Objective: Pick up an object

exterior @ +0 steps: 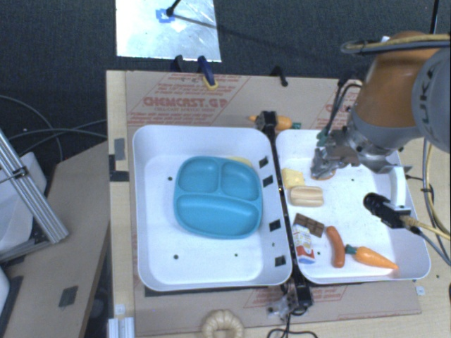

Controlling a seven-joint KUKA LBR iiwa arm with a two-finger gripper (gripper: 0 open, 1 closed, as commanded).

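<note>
Camera view is showing a pale bread roll (306,196) lying in the right bin (416,259), long axis across the frame, just below-left of the gripper (323,169), which is hovering over it; its opening I cannot tell.

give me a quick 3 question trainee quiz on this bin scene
1. True or false: the blue divided plate lies in the left bin.
2. Which item lies closest to the carrot in the right bin?
A. the sausage
B. the bread roll
C. the chocolate bar
3. Fill in: the tool hangs over the ___ bin.

Key: 1 true; 2 A; 3 right.
</note>
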